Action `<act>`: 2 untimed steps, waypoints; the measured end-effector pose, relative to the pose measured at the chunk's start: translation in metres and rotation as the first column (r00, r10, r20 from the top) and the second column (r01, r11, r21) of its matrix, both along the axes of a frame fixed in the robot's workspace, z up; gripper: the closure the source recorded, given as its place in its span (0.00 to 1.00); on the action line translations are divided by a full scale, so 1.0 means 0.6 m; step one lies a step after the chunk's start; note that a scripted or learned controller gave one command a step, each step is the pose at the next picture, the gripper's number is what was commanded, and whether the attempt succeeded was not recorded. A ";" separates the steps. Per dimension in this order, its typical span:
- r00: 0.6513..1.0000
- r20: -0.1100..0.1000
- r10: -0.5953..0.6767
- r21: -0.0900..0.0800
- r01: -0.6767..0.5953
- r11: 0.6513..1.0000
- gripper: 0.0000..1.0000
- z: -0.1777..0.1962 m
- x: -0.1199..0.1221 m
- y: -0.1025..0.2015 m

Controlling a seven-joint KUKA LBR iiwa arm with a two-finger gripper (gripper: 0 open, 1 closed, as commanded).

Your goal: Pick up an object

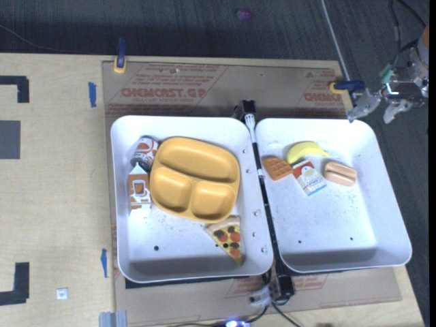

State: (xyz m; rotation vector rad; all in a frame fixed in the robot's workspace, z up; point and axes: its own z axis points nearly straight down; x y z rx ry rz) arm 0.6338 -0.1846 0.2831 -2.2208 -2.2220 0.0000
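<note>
The right bin [354, 237] holds a yellow banana [304, 150], an orange waffle-like piece [276, 167], a small red and white carton [309, 177] and a hot dog bun [340, 173], all clustered near its far edge. My gripper [371, 107] hangs at the far right, just beyond the right bin's far right corner, with its two fingers spread apart and nothing between them. The left bin [129, 251] holds a yellow compartment tray [194, 178], a pizza slice [229, 238], a can [143, 153] and an orange and white box [139, 189].
A cardboard sheet [204, 87] lies under both bins, clamped at its far corners by a yellow clamp [120, 54] and a blue one [346, 86]. A black divider [262, 203] runs between the bins. A thin cable [330, 26] slants down at upper right.
</note>
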 end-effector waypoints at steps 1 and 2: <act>1.000 -0.002 0.001 0.001 -0.001 1.000 0.00 -0.275 0.033 -0.002; 1.000 0.010 0.000 -0.003 0.000 1.000 0.00 -0.322 -0.014 0.074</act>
